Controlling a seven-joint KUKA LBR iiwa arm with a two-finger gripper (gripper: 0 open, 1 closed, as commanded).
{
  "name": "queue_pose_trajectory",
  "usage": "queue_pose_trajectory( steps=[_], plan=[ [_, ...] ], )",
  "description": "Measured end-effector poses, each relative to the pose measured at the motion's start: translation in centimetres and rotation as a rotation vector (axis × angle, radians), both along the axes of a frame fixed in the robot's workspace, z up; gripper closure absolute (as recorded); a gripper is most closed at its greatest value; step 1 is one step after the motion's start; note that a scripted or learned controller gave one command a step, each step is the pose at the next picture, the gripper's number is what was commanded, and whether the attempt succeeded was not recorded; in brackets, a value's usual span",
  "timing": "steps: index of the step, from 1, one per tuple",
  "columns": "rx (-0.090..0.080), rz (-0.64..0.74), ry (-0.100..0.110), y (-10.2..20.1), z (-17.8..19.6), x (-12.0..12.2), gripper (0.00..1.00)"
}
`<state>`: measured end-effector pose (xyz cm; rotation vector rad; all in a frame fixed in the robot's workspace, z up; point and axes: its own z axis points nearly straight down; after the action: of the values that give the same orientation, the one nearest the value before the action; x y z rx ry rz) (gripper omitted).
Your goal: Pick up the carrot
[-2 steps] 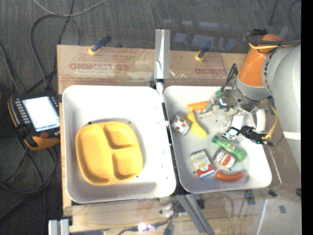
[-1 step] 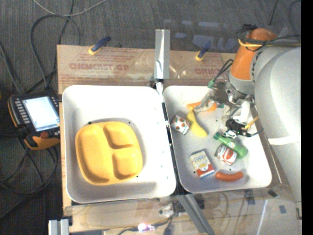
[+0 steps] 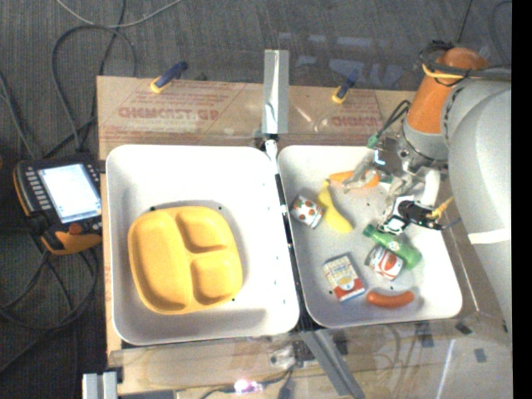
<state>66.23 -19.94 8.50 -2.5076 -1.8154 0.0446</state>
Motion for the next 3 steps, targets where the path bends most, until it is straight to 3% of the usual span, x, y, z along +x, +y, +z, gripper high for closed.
queue_pose_trajectory(
  steps=[1,2,3],
  plan=[
    [-0.014,0.000,-0.011,-0.21,1.13,0.20,1.00],
    [-0.011,0.000,-0.003,-0.17,0.95,0.01,0.00],
    [-0.009,0.002,0.003,0.06,1.81,-0.01,1.00]
  ],
)
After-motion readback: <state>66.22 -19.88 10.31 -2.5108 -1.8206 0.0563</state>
